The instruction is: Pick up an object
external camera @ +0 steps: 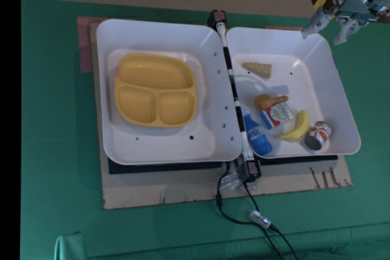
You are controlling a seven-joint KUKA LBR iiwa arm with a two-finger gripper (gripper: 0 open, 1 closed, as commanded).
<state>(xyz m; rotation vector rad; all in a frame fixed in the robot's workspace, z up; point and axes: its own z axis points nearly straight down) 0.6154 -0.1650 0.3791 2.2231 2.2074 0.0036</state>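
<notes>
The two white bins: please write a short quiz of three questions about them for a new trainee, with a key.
1. True or false: the yellow divided tray lies in the left bin.
2. Which item lies nearest the far wall of the right bin?
A. the banana
B. the blue bottle
C. the tan wedge
3. Fill in: the pincer hangs over the right bin's far ____ corner.

Key
1. True.
2. C. The banana and the bottle lie toward the near wall.
3. Right. Its fingers are spread, with nothing between them.
</notes>
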